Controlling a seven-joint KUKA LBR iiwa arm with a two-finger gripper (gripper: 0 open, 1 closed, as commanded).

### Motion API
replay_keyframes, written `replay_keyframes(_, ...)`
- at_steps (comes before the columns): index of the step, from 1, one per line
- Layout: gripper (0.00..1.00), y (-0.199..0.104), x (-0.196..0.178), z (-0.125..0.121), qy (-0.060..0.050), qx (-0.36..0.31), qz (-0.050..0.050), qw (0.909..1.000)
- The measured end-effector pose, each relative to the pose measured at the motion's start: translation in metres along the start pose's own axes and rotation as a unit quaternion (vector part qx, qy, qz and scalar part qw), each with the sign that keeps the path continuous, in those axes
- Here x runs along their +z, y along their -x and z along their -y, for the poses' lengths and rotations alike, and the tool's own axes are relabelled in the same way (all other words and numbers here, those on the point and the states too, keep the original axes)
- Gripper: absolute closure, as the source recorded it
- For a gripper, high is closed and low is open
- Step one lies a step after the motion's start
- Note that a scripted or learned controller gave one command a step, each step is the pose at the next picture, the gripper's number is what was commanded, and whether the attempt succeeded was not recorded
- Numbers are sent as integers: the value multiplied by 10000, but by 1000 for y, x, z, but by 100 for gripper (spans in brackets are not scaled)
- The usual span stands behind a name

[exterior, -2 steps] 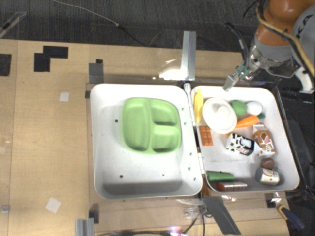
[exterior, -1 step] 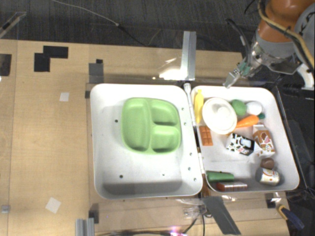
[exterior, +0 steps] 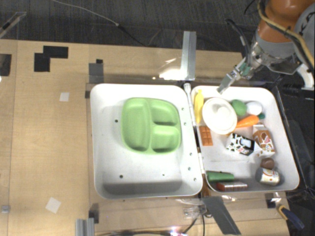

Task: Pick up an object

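The right bin (exterior: pixel 283 132) holds several small objects. Among them are a white bowl (exterior: pixel 220 115), a yellow banana-like piece (exterior: pixel 198 104), a green item (exterior: pixel 239 107), an orange carrot (exterior: pixel 247 121), a black-and-white cow-pattern carton (exterior: pixel 239 144) and a brown-and-white box (exterior: pixel 264 140). My gripper (exterior: pixel 222 87) hangs over the far rim of this bin, just beyond the white bowl, slanting down to the left. Nothing is seen in it.
A green divided plate (exterior: pixel 150 125) lies in the left bin (exterior: pixel 106 161). A brown waffle piece (exterior: pixel 206 135), a green marker (exterior: pixel 220 176), a dark red marker (exterior: pixel 231 186) and a small cup (exterior: pixel 270 177) lie along the right bin's left and near sides. A metal post (exterior: pixel 189 58) stands behind the bins.
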State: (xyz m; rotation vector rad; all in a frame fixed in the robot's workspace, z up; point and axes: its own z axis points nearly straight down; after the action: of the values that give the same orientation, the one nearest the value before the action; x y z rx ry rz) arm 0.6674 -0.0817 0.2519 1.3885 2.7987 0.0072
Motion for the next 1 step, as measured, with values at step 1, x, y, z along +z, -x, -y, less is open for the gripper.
replay_keyframes(1,0,11,95,50,-39,-1010,-56,9949)
